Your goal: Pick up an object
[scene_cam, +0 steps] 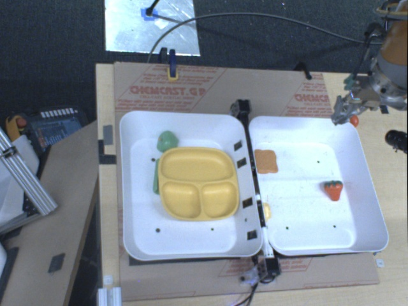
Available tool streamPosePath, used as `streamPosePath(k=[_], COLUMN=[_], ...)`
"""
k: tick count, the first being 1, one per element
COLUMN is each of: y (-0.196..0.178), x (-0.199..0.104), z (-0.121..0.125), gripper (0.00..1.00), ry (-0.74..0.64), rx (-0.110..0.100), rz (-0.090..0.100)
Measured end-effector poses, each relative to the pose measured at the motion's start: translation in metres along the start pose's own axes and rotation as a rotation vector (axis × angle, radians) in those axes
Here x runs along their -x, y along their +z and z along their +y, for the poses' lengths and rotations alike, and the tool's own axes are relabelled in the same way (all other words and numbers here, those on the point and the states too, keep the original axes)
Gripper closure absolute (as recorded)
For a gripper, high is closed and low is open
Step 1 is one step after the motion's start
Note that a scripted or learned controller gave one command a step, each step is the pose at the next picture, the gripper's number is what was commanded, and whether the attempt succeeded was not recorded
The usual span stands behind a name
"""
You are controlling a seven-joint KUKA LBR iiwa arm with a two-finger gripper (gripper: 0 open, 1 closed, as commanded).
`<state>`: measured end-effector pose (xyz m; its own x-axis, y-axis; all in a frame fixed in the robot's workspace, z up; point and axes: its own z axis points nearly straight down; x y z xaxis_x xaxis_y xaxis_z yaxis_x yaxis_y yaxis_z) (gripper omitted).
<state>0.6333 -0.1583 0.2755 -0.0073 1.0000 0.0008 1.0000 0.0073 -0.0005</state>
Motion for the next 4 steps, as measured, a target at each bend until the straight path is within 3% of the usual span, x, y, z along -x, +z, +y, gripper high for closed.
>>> streamPosePath(k=[4], y=[0.039], x=[-0.206], z=[-0.098], gripper=[1.0], ry=[-0.002], rx=[-0.002], rz=[0.002])
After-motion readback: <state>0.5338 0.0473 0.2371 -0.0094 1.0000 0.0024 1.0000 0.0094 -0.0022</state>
